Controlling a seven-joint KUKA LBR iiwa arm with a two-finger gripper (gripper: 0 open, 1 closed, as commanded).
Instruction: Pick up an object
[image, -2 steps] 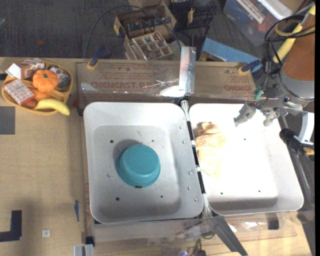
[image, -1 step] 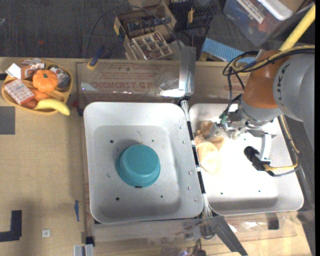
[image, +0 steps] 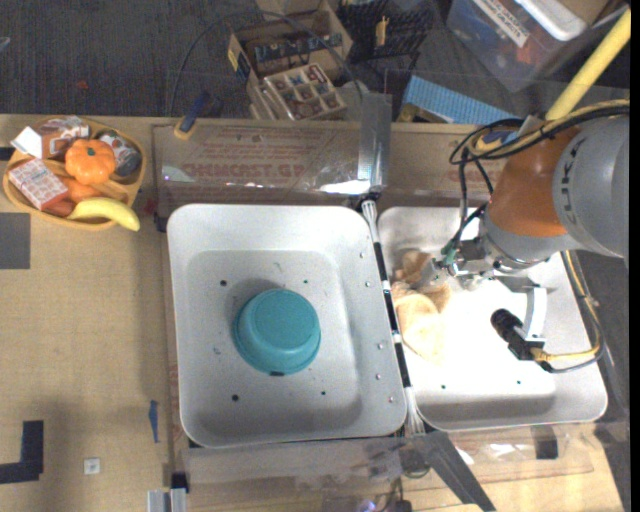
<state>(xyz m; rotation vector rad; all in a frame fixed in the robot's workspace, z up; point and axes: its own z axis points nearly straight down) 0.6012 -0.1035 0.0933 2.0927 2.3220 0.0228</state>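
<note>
A teal bowl (image: 278, 331) lies upside down near the middle of the left bin (image: 200, 240). In the right bin (image: 570, 390), several pale tan, bread-like pieces (image: 420, 315) rest against its left wall. My gripper (image: 448, 268) hangs low over the upper left part of the right bin, close to the topmost tan piece (image: 412, 265). The grey arm with its orange band (image: 530, 195) reaches in from the right above it. I see nothing clearly held.
A plate of toy food (image: 70, 170) with a banana and a small pumpkin sits on the bench at far left. Clear plastic sheeting (image: 260, 165) lies behind the left bin. Black and yellow cables (image: 530, 345) trail over the right bin.
</note>
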